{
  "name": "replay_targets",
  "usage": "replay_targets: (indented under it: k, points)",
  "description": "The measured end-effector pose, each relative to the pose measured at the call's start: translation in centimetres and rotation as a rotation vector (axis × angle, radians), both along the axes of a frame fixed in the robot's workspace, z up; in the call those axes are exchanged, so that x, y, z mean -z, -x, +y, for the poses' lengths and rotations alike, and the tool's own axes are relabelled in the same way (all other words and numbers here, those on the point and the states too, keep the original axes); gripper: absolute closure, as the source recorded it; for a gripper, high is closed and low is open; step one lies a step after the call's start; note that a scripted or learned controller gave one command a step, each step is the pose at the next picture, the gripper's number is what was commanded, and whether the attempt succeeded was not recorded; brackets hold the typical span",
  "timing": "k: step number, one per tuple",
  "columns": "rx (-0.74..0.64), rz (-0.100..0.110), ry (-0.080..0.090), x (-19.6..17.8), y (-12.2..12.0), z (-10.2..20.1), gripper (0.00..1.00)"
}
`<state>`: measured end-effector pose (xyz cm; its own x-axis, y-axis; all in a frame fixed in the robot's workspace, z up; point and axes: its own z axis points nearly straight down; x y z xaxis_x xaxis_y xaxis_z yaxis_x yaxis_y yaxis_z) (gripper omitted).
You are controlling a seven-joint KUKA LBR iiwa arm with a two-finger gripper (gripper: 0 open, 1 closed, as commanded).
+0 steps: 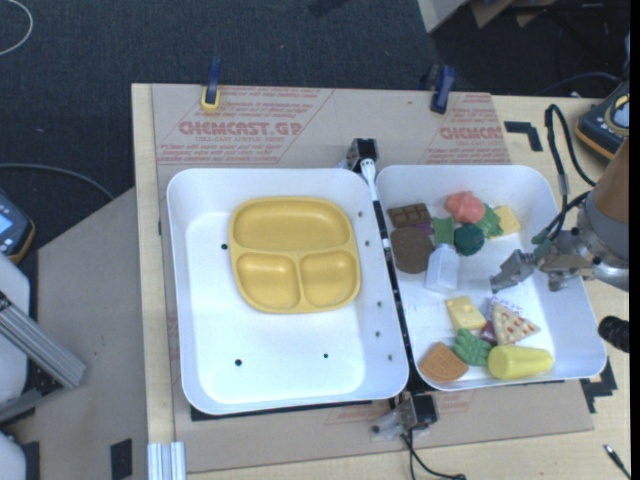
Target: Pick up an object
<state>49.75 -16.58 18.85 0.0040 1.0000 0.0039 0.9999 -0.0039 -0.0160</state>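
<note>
We see the pincer (512, 271) hanging apart over the right bin (572, 338); crowded toy food beneath risks a glancing miss

Robot arm, seen from above at the frame's right edge. The visible link is a rounded, smooth grey cylindrical casing (612, 206) with a matte finish, cut off by the frame border. Below it sits a paler grey wrist flange with a lighter rim. From the flange projects the two-finger metal gripper (508, 274), built of dull silver-grey angular brackets and plates with darker joints; its finger parts taper to narrow tips. A thin black cable (556, 148) loops in a curve alongside the casing, and a short green strip lies at the gripper's base. No lettering is legible on the casing.
</note>
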Motion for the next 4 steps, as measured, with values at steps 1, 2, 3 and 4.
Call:
replay_targets:
  k: [1, 2, 3, 4]
  points:
    - [-0.004, -0.014, 0.003, -0.7, -0.3, 0.0, 0.0]
    - [-0.004, -0.009, 0.0, 4.8, -0.6, 1.1, 0.0]
    - [-0.002, -0.022, 0.004, 9.7, -0.9, 1.1, 0.0]
    - [-0.001, -0.03, 0.012, 8.4, -1.0, 0.8, 1.0]
